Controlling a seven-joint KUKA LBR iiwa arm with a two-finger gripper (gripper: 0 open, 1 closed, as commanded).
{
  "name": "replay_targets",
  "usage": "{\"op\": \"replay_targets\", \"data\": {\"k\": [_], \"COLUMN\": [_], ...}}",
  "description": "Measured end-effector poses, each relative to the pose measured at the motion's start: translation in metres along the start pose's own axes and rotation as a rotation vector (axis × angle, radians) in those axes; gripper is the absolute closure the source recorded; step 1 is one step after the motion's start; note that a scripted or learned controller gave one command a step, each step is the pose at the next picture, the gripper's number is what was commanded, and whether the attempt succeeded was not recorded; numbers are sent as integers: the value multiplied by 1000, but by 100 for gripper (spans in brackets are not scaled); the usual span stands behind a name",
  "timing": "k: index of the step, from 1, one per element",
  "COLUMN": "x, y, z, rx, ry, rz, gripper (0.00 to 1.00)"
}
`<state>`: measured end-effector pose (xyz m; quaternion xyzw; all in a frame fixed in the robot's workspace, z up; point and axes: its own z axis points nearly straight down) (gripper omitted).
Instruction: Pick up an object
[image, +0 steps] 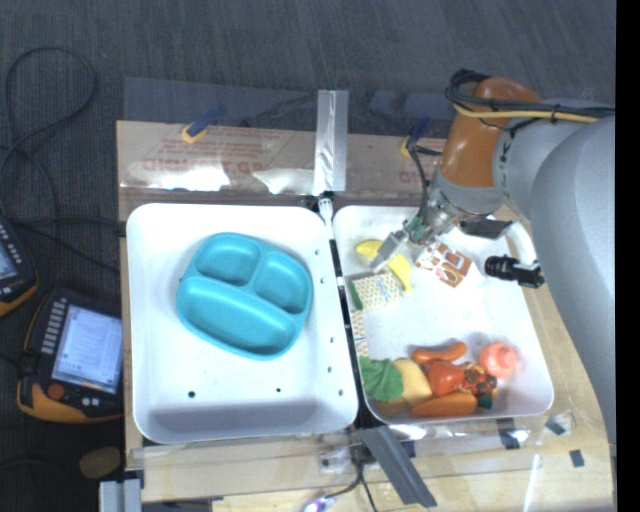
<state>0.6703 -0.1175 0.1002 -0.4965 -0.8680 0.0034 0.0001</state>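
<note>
Yellow object (397, 268) lies in the upper part of the right bin (520, 330), beside a patterned card (377, 292). The gripper (400, 243) reaches down at it from the right; whether its fingers are wide or narrow, I cannot tell. A heap of toy food (440, 378) sits along that bin's near edge. The left bin (150, 330) holds a blue divided tray (245, 292).

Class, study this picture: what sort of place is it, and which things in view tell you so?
Probably a robotics lab test bench, not a home. A grey robot arm with an orange band reaches over two shallow white plastic bins, a handheld control pendant with a screen lies beside them, and black cables trail across the floor.
</note>
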Motion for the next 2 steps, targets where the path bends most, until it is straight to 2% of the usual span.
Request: {"op": "replay_targets", "data": {"k": [1,2], "x": [0,76], "y": [0,27], "z": [-7,-115], "rx": [2,0], "ry": [-5,3], "rz": [-2,211], "gripper": [100,100]}}
